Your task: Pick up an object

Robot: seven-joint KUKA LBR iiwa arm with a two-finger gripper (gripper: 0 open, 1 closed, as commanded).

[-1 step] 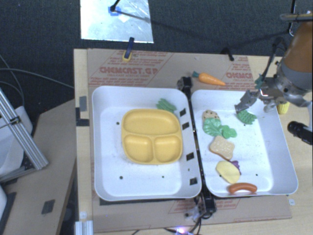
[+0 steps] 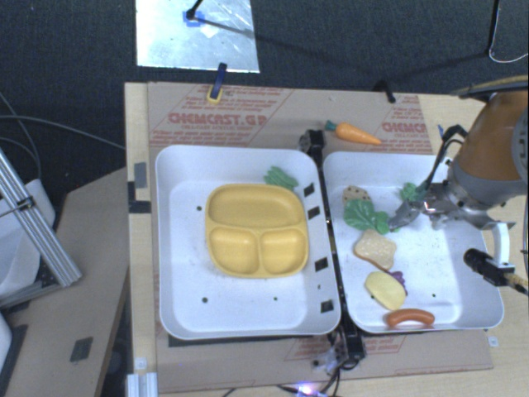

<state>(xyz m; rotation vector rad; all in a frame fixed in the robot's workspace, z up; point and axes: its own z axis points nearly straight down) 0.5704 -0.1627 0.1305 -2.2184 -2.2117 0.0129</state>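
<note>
Left bin [image 2: 178,246] – yellow divided plate [image 2: 254,229] at its middle, green leaf [image 2: 281,177] just off plate's far right corner. Carrot [image 2: 354,133] on worktop [image 2: 248,110] beyond gap between bins. Right bin [image 2: 471,304]: cookie [image 2: 356,194], green lettuce [image 2: 365,217], bread slice [image 2: 375,250], potato [image 2: 384,288] and sausage [image 2: 408,318] in line along its left side. My pincer [image 2: 407,214] low, just right of lettuce, fingers slightly apart – nothing seen between them. Small green piece [image 2: 410,192] just beyond pincer.
</note>
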